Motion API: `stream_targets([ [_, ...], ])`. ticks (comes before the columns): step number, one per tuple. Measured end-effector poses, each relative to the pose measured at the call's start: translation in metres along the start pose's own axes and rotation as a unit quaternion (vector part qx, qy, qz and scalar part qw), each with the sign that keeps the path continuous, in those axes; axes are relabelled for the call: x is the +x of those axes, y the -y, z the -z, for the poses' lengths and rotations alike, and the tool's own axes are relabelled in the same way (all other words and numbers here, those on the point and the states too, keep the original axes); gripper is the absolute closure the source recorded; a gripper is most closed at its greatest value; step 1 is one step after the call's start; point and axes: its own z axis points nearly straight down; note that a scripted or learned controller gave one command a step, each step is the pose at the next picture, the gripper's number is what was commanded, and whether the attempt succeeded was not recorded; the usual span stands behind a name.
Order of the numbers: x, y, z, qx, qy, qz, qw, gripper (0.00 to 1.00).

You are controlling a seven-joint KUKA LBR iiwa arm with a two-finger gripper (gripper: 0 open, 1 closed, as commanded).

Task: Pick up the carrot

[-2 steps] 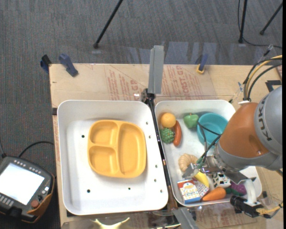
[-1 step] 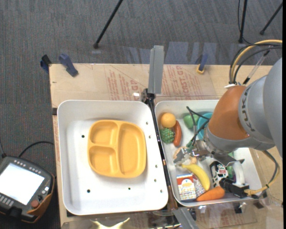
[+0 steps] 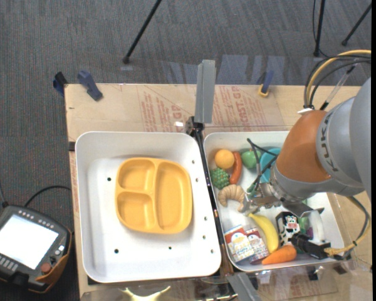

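The carrot (image 3: 280, 254) is lying just past the lower tip of the banana (image 3: 266, 231), pressed close to the near wall of the right bin (image 3: 263, 134). The gripper (image 3: 261, 198) is hovering on the other side of the banana, above its upper end and next to the croissant (image 3: 232, 195). Whether it is open or closed I cannot tell, because the wrist is covering it.

The main risk seems to be crowding. The carrot is tapering to a narrow, smooth plastic point and is wedged between the banana, a cow-patterned carton (image 3: 288, 226) beside the banana, and the bin wall, so a descent could clip the banana or carton and push the carrot aside. The glossy, rounded body is also likely to be slipping out of a grip taken near the thin end. A second hazard is mistaken identity: a reddish-orange elongated piece (image 3: 237, 167) is sitting well beyond the banana's upper end, near an orange ball (image 3: 224, 158), and a grasp there would be taking the wrong item.

Below and left of the banana, a flat printed packet (image 3: 244, 243) is looking papery and matte.
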Motion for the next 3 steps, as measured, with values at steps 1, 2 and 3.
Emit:
stream_targets([
  [1,-0.012,-0.03,0.094,-0.005,0.002,-0.084,0.9965,1.0],
  [2,0.02,-0.099,0.091,-0.002,0.001,-0.293,0.9562,1.0],
  [3,0.007,0.013,0.003,0.003,0.001,-0.32,0.9476,1.0],
])
